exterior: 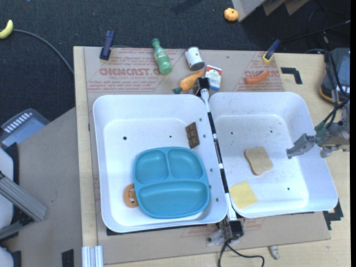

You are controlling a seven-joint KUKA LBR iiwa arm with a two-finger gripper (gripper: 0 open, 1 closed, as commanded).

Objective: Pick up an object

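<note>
- Toast-like tan slice (258, 160) lies flat near the middle of the right bin (295, 107), nothing touching it.
- Yellow cheese-like square (243, 195) sits at that bin's near left corner, just beside the divider between the bins.
- Gripper (296, 147) hangs over the right bin's right side, apart from the slice; whether its claw is wide or narrow I cannot tell, as it looks small and blurred.
- Left bin (111, 113) holds a blue divided plate (171, 181), a brown chocolate-like piece (192, 134) near the divider, and a small orange item (130, 196), perhaps a pretzel, partly under the plate's left edge.
- Behind the bins on the board lie a green bottle (162, 57), a small can (194, 58), a carrot (189, 82) and a sausage-like piece (257, 78).
</note>
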